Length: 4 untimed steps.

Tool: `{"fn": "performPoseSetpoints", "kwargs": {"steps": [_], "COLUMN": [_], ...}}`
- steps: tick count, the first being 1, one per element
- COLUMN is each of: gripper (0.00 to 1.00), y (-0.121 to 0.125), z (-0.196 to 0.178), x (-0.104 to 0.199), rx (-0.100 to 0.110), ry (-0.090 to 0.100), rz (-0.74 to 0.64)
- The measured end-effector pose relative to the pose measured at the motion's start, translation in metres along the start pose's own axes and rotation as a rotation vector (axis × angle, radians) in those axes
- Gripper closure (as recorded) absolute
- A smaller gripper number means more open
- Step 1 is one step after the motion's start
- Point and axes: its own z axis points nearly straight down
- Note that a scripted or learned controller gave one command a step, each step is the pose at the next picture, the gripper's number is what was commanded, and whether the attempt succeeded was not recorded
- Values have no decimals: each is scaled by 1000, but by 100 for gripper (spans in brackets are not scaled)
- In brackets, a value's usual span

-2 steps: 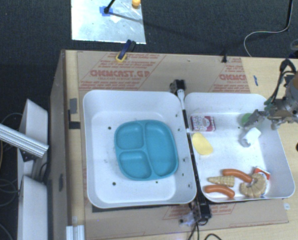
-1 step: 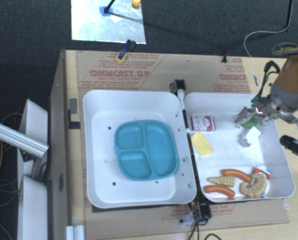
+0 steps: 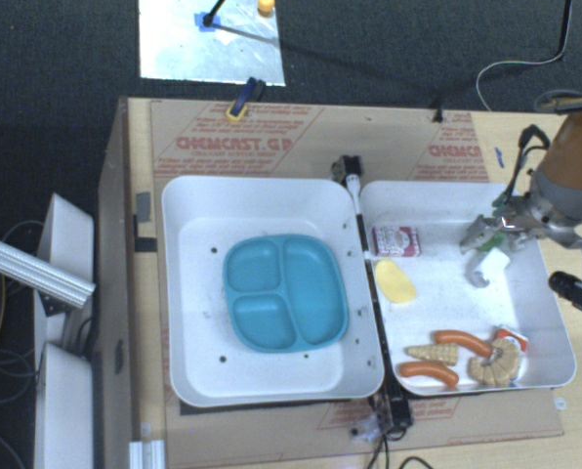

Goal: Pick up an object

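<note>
My gripper hangs over the upper right part of the right bin, with its fingers spread open and nothing between them. To its left a small red and white box lies near the bin's left wall. A pale yellow piece lies just below that box. Near the bin's front edge are two orange sausages, a tan ridged piece and a beige ring-shaped piece. None of these touches the gripper.
The left bin holds a blue divided plate. A black divider runs between the two bins. The grey arm with its orange band comes in from the right, above the right bin's far corner.
</note>
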Motion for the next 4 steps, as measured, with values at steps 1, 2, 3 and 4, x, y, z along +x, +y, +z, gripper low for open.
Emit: {"fn": "performPoseSetpoints", "kwargs": {"steps": [1,2,3,4], "gripper": [0,0,0,0], "y": [-18,-33,18,67], "z": [-2,24,35,36], "x": [0,13,-2,34], "rx": [0,-19,-16,-20], "ry": [0,-12,-6,-9], "rz": [0,2,-3,-3]}}
